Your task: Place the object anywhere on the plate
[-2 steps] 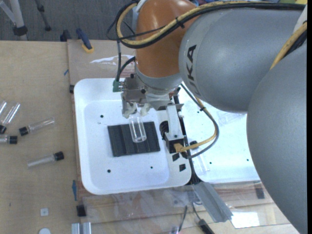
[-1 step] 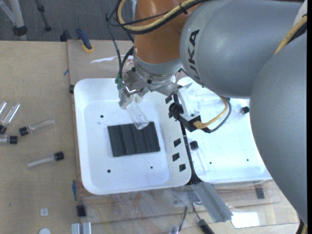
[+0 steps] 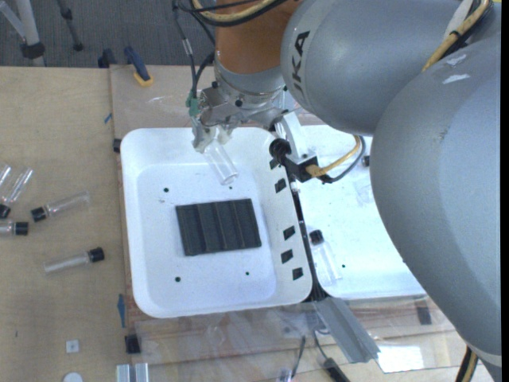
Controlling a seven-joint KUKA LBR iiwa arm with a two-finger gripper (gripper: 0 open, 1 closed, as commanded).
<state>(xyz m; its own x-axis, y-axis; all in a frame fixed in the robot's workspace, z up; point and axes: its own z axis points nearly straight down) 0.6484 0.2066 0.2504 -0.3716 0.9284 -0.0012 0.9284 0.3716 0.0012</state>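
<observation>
While the tool (image 3: pixel 213 138) pinches a clear vial (image 3: pixel 222 165) by its upper end, the dark ribbed plate (image 3: pixel 219 227) lies directly below it in the left bin (image 3: pixel 143 205) (vial's long axis slanting down-right, toward the plate).

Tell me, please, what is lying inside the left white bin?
Inside the left bin lies a dark ribbed plate, flat near the middle. Above it the gripper holds a clear vial over the bin's far part. The arm hides the far rim.
</observation>
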